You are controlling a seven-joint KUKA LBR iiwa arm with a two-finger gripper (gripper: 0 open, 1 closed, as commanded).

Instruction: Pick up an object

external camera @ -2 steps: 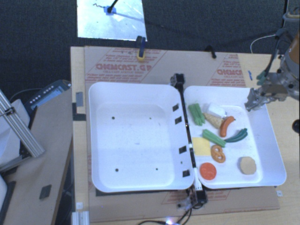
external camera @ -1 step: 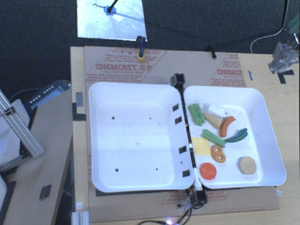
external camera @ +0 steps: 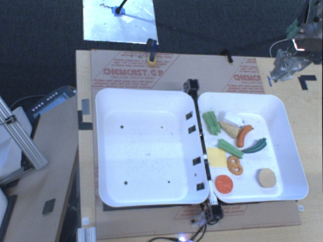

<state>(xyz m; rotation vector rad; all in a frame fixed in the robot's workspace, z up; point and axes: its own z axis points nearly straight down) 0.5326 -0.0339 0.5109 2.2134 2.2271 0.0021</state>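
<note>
Gripper above right bin's far corner, finger state unclear. Orange-red sausage: curved, long axis running near-left to far-right.

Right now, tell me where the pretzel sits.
The pretzel lies in the right bin, toward its near side, between the yellow square and the tan round piece, above the red disc.

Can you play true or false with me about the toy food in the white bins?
1. All the toy food lies in the right bin. True.
2. The red tomato slice lies in the left bin. False: it lies in the right bin, near its front edge.
3. The gripper is down among the food. False: it is beyond the right bin's far corner.
4. The pretzel lies beside the yellow cheese slice. True.
</note>
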